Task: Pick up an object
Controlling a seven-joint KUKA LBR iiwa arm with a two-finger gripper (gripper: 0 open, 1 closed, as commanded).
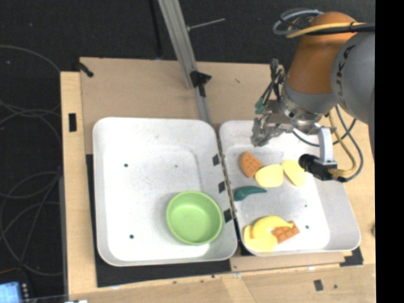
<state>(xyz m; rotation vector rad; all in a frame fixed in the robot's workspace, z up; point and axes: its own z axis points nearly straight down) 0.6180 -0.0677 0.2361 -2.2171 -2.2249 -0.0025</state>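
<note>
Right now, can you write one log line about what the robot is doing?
gripper: above right bin far corner, holding nothing seen | nearest: orange waffle piece | left bin: green bowl

Grey arm point(353, 62) reaching in from right, orange band above wrist, hand point(261, 133) pointing down, seemingly empty

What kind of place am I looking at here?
Probably a robotics lab test bench: a robot arm reaches over two white bins, one with a green bowl, the other with toy food pieces.
</note>
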